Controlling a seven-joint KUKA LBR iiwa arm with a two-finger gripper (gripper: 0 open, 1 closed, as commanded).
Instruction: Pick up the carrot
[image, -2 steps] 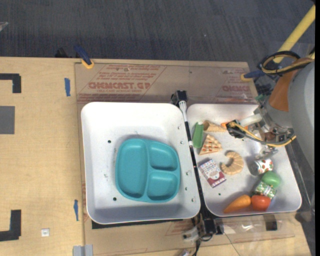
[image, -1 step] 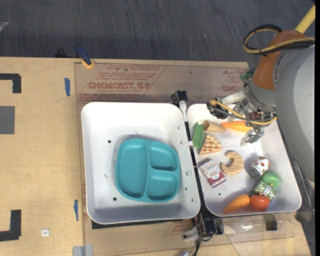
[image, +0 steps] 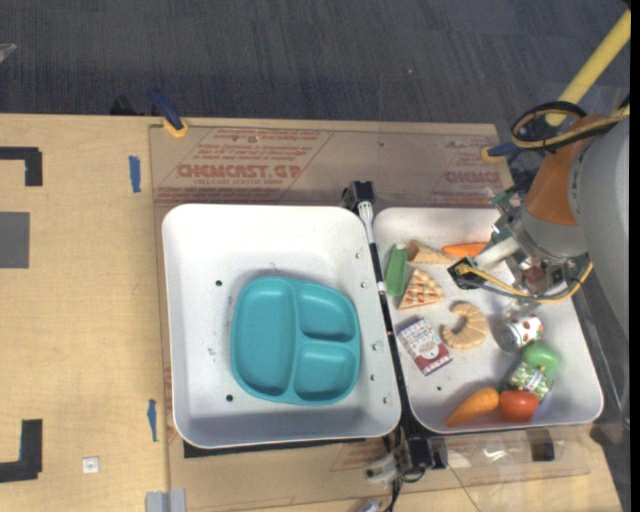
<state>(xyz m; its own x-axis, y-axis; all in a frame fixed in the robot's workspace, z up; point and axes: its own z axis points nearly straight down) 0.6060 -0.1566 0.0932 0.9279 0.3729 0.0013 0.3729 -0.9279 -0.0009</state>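
Observation:
An orange, tapered carrot (image: 473, 404) lies near the front edge of the right bin (image: 590, 400), touching a red tomato (image: 517, 404). A smaller, slim orange carrot-like piece (image: 465, 249) lies at the back of the same bin, beside a tan wedge. My gripper (image: 537, 272) hangs over the bin's back right part, below the wrist's orange band. It is just to the right of the small orange piece and well behind the large carrot. I see nothing held in it.
The right bin also holds a green pickle (image: 397, 268), a waffle-like slice (image: 420, 287), a croissant (image: 465, 325), a printed packet (image: 424, 343), a small can (image: 522, 328) and a green bottle (image: 535, 365). The left bin (image: 190, 300) holds a teal divided tray (image: 296, 340).

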